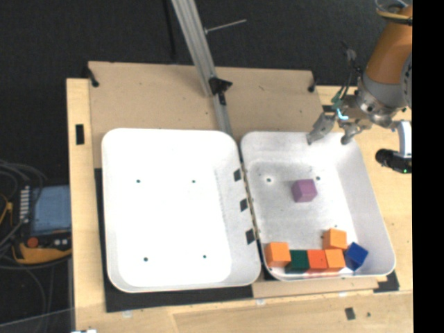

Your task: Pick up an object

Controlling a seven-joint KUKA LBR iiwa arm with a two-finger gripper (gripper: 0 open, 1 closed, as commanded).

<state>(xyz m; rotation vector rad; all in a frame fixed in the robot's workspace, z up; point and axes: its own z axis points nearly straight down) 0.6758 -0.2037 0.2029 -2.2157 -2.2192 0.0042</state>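
A purple cube (303, 190) lies alone near the middle of the right bin (361, 186). Along that bin's front wall sit several blocks: orange ones (279, 252) (335, 238), a dark green one (299, 261) and a blue one (356, 254). My gripper (331, 132) hangs over the bin's far right corner, well behind the purple cube. Its two fingers are spread apart with nothing between them.
The left bin (173, 207) lies beside the right one. A slanted metal pole (198, 44) rises behind the bins and meets the bench near their shared far edge. Cables and a blue box (48, 210) sit off the bench at the left.
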